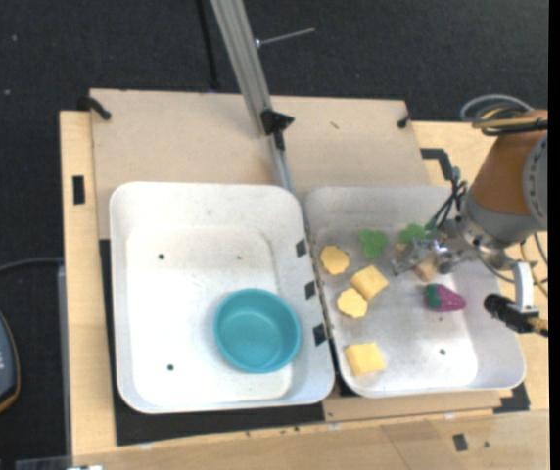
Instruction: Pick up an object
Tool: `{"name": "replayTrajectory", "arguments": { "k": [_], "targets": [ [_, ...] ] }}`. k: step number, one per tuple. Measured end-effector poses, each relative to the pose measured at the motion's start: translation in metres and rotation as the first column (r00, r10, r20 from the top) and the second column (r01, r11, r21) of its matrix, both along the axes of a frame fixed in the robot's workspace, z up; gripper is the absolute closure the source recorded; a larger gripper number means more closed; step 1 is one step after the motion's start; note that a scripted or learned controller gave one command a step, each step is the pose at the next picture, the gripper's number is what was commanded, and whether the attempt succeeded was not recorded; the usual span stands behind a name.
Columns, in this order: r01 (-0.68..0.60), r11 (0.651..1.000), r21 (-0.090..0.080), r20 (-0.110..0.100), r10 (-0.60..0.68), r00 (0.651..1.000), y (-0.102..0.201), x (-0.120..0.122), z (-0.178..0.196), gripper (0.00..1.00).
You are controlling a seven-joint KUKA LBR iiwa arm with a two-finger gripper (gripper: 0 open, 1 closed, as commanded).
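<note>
The right bin (456, 360) holds several small objects. Yellow pieces lie at its left: one (334, 259) near the top, two more (369, 282) (351, 304) below it, and a block (364, 358) near the front. A green piece (372, 241) lies mid-bin and another green piece (414, 233) sits right by the gripper. A purple object (444, 299) rests to the right. My gripper (417, 257) is low in the bin's upper middle, between the green piece and a small tan thing (425, 271). Nothing visibly sits in it.
A blue bowl (256, 329) stands in the left bin (163, 223), toward its front right. A slanted metal pole (246, 62) runs from the top down to the gap between the bins. The arm's orange band (500, 179) hangs over the right bin's right edge.
</note>
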State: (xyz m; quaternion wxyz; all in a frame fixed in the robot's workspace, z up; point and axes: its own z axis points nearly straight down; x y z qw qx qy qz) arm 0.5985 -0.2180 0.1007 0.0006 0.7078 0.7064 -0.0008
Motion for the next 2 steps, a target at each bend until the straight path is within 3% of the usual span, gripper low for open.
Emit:
{"name": "replayTrajectory", "arguments": {
  "k": [1, 2],
  "targets": [
    [0.000, 1.000, -0.001, 0.005, 0.000, 1.000, -0.001, 0.001, 0.012, 1.00],
    [0.001, 1.000, -0.001, 0.007, -0.001, 1.000, -0.008, 0.005, 0.058, 1.00]
  ]
}}
